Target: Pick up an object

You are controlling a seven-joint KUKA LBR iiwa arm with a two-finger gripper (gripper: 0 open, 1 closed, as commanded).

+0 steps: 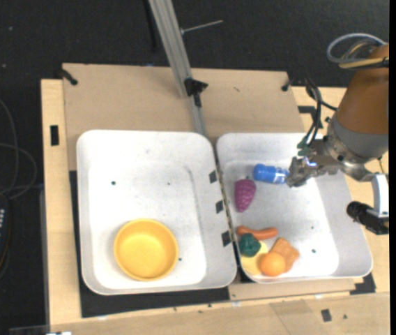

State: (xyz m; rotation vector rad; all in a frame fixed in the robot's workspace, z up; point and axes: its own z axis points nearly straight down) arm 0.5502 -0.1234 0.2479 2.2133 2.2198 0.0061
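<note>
Blue cylinder at the tool — purple fruit beside (lower left).

Even, fairly bright light falls from overhead, and the two white bins take most of it, glowing close to washed-out on their floors. Shadows are soft and short: a faint grey rim runs under the bin walls, and a small one sits beside the yellow bowl. The floor around the desk stays very dark, nearly black. The whole picture is a bit soft and grainy, with small things smeared at their edges. The arm looks slightly blurred. No hard glare spots anywhere.
</note>
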